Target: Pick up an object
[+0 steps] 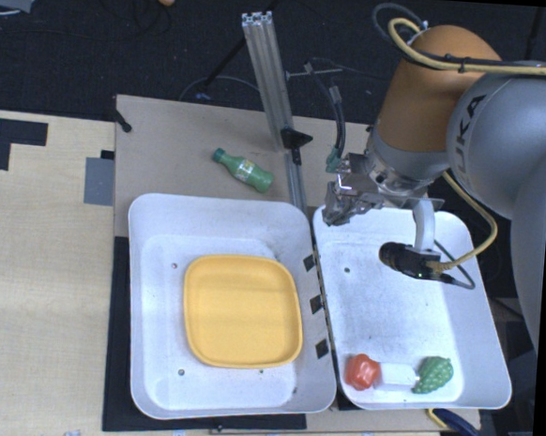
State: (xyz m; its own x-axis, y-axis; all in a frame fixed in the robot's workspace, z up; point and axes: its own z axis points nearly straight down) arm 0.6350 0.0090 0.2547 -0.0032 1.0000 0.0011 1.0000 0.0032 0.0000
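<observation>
The gripper (344, 209) hangs over the far left corner of the right bin (392, 316), close to the divide between the two bins. Its fingers are too dark and cluttered to read; whether they are spread or pressed together cannot be told. Nothing is seen between them. Above the gripper sits the orange band (434, 84), then the grey arm (515, 137) running off to the right. A black fitting (411, 261) with a yellow cable hangs just right of the gripper. At the near edge of the right bin lie a red piece (363, 371), a white piece (396, 373) and a green piece (434, 375), in a row, well apart from the gripper. The left bin (150, 344) holds a yellow plate (242, 311). A green bottle (243, 170) lies on the table (166, 147) beyond the left bin.
</observation>
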